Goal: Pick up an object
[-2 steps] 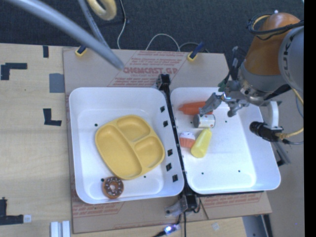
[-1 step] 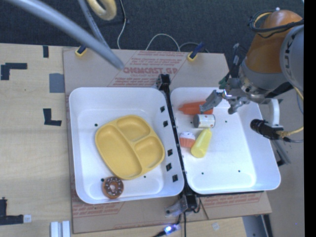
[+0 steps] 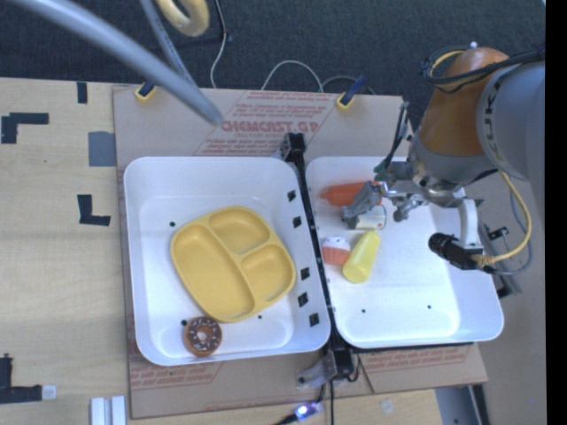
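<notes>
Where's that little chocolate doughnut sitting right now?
The doughnut lies in the left bin, at its near corner, just below the yellow divided plate.

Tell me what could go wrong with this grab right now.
The claw sits low at a tight cluster: orange piece, yellow bottle and small orange-and-white item. It might nudge neighbours or catch two at once. The cluster also lies near the divider, so an item could get pushed against it.

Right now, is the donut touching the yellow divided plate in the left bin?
Apart. The camera view shows a strip of white bin floor between the donut and the lower edge of the yellow divided plate.
</notes>
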`<state>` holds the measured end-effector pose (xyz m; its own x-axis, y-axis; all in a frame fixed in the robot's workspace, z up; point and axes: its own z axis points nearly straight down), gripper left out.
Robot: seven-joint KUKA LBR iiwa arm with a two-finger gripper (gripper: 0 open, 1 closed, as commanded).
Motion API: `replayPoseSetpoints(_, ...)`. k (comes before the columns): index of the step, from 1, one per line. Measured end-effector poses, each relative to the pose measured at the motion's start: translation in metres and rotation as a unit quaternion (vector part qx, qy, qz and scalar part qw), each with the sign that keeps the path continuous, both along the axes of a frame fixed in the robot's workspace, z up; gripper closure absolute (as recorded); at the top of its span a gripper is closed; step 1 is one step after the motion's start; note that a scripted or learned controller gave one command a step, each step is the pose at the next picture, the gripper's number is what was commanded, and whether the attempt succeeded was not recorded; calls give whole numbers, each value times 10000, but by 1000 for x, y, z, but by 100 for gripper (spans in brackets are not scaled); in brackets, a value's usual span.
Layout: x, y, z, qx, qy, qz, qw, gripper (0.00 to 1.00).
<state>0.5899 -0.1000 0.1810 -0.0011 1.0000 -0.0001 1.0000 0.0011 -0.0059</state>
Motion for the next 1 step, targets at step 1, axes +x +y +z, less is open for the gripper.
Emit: replayPoseSetpoints(1,0,2,-65,0,3,1,10000,0)
